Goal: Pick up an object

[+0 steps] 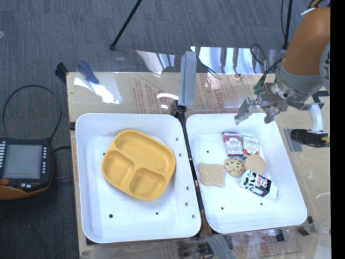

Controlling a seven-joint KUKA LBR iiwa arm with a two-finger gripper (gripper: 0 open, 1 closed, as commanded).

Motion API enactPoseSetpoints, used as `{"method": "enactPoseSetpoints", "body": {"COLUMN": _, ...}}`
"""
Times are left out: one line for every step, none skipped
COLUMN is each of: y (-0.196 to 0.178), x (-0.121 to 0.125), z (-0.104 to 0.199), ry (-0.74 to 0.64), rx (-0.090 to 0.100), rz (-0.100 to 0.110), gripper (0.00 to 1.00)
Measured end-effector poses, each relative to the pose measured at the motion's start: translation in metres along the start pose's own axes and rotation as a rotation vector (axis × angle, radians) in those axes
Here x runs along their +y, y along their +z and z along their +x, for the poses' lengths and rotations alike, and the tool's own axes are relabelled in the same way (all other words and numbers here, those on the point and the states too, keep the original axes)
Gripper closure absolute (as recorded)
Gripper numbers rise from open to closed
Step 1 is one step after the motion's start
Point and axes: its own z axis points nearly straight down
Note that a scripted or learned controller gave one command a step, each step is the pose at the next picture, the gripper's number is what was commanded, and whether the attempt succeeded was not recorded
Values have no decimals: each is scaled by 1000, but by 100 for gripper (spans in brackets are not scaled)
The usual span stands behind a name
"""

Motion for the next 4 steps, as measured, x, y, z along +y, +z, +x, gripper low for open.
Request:
{"method": "enactPoseSetpoints", "body": {"y": 97, "x": 7, "z": -26, "ry": 2, "rx": 1, "rz": 9, "gripper": 0}}
{"method": "enactPoseSetpoints", "body": {"y": 159, "x": 13, "z": -34, "ry": -2, "rx": -3, "rz": -13, "gripper": 0}}
{"method": "enactPoseSetpoints", "body": {"y": 148, "x": 15, "z": -34, "ry": -2, "rx": -3, "rz": -16, "gripper": 100}}
{"method": "enactPoseSetpoints", "body": {"y": 150, "x": 14, "z": -34, "ry": -2, "rx": -2, "rz": -14, "gripper": 0}}
